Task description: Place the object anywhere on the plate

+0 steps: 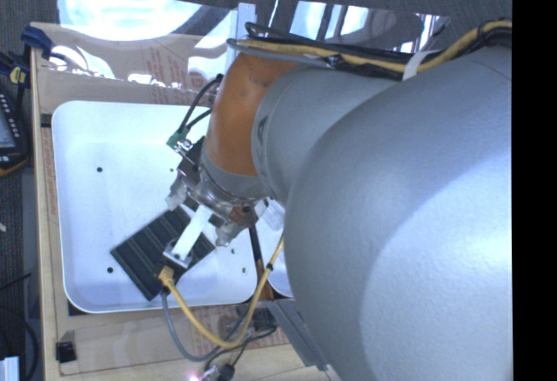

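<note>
My gripper (pixel 202 203) hangs low over the near right part of the left white bin (pixel 87 197), just below the orange band of the wrist (pixel 235 123). The wrist and its mounts hide the gripper's tips, and I see nothing held there. The big grey arm (pixel 392 214) covers the whole right side, including the right bin. A small pale rounded edge (pixel 277 280) peeks out under the arm beside the left bin's near right corner. I cannot tell whether it is a plate or the other bin's rim.
The left bin's floor (pixel 104 162) shows bare white with a few small dark dots. A wooden frame (pixel 113 331) runs round the bin. Cables (pixel 204 331) trail over the near edge. Dark gear (pixel 9 123) sits at the far left outside the frame.
</note>
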